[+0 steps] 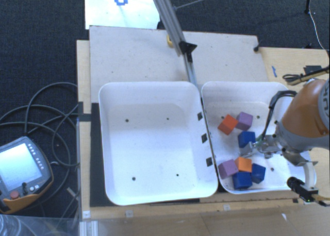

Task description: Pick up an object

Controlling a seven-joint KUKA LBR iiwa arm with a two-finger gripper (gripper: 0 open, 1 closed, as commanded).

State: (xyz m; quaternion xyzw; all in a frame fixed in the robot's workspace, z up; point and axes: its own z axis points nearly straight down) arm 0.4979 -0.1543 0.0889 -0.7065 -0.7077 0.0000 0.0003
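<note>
Hand point(251, 151) low over blocks, by blue block point(246, 138).

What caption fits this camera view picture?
End effector hovers among colored blocks in the right bin.

Dark carpet point(36, 29) is covering the floor around the wooden table point(289, 60). Black cables point(49, 114) are looping across it on the left, beside a handheld control pendant point(20, 175). A pale board point(170, 57) is lying on the table.
</note>
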